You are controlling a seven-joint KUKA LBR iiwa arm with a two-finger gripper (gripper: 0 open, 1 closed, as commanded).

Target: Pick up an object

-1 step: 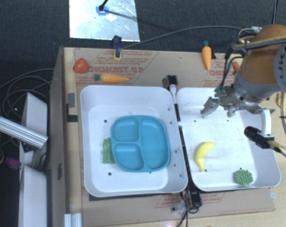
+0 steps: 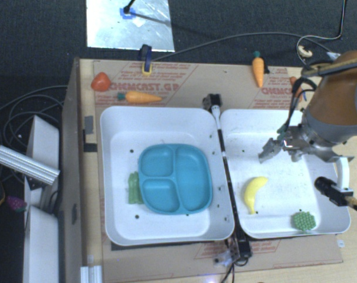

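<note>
In the right bin (image 2: 328, 229) a yellow banana (image 2: 254, 192) lies near the left wall. A green knobbly ball (image 2: 304, 220) rests by the front right corner. My gripper (image 2: 280, 152) hangs above the bin's back half, up and to the right of the banana. Its fingers (image 2: 267, 154) are spread open with nothing between them. The left bin (image 2: 116, 158) holds a blue divided plate (image 2: 175, 178). A green leafy piece (image 2: 133, 187) lies against the plate's left edge.
Outside the bins, on the cardboard at the back, lie a toy carrot (image 2: 141, 97), a red-orange tomato (image 2: 100, 82) and a second carrot (image 2: 258, 69). A blue and yellow clamp (image 2: 146, 59) sits at the back edge. The divider (image 2: 222, 158) runs between the bins.
</note>
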